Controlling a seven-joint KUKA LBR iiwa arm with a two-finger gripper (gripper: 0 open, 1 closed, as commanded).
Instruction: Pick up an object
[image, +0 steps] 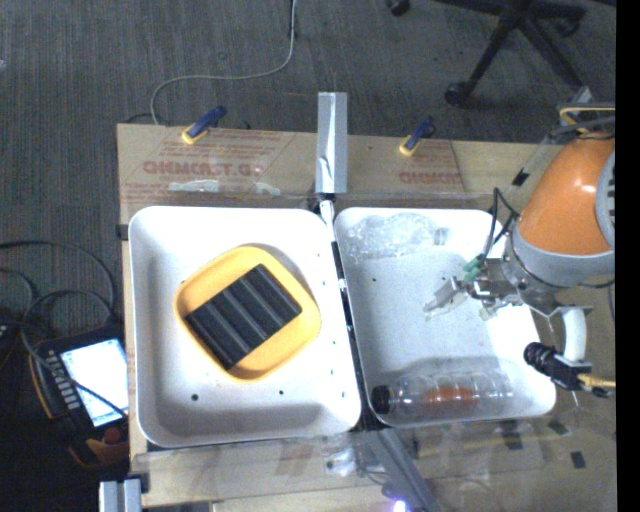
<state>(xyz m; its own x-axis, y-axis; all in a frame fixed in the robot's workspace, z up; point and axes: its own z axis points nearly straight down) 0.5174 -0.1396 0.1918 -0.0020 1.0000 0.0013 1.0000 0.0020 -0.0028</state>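
A yellow block with a black ribbed top lies in the left bin. Along the front wall of the right bin a clear plastic bottle with a black cap lies on its side. A crumpled clear plastic piece rests at that bin's back. My gripper hangs over the right side of the right bin, above bare floor, open with nothing between its fingers. It is well apart from the bottle and the plastic piece.
The arm's orange band overhangs the right bin's right edge. A metal post stands behind the divide between the bins. Two blue-and-yellow clamps hold the cardboard at the back. A tablet lies on the floor at left.
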